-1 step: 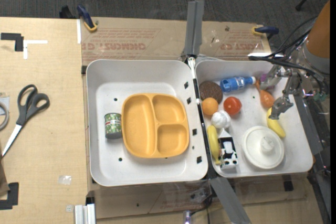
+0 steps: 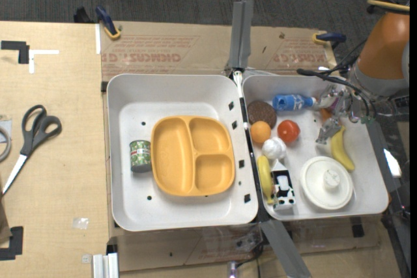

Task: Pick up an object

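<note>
where banana (image 2: pixel 343 150) lies, claw (image 2: pixel 329 130) hovers.

The arm (image 2: pixel 384 49) shows a rounded orange band above a grey wrist section, with a pale yellowish rim at the top of the orange part. Thin black cables loop out from the wrist just above the claw (image 2: pixel 332 120). The claw itself is a cluttered metallic-grey assembly with small reddish and purple fittings, ending in pale grey fingers (image 2: pixel 324 135).
</note>
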`<state>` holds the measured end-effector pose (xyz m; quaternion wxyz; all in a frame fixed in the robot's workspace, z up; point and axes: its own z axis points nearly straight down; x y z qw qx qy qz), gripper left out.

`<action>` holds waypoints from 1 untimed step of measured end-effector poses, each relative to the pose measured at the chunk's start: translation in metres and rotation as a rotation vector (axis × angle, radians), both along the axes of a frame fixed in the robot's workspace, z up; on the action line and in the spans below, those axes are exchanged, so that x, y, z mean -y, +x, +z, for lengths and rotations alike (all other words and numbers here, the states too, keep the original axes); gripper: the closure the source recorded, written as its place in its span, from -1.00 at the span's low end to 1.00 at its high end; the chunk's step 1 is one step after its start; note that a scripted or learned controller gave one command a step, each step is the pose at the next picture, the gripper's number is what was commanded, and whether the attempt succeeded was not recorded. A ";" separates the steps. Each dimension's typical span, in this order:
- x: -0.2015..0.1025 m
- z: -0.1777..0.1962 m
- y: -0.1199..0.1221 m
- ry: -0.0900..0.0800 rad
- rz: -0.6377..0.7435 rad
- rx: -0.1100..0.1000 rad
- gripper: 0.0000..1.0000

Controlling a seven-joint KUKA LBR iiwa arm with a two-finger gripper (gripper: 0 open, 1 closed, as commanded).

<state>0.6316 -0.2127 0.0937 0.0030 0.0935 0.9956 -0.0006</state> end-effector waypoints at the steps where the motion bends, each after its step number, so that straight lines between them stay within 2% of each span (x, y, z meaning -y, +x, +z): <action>1: -0.001 0.011 0.002 -0.003 0.004 0.007 1.00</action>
